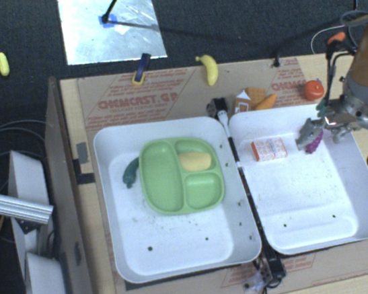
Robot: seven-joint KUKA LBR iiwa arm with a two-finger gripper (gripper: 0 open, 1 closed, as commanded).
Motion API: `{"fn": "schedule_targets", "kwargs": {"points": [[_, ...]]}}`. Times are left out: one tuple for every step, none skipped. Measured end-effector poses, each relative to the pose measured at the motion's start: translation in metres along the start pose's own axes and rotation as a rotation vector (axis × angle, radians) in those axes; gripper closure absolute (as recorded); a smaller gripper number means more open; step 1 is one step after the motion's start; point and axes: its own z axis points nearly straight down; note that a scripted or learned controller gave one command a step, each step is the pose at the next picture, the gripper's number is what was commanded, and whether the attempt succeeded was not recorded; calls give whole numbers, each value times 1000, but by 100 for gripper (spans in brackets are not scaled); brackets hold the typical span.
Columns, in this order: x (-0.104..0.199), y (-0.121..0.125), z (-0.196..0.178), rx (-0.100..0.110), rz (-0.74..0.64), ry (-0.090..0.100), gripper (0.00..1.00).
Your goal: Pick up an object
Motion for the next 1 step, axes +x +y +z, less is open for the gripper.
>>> {"fn": "schedule_targets", "kwargs": {"points": [[-74, 64, 71, -3, 5, -4, 0]]}}
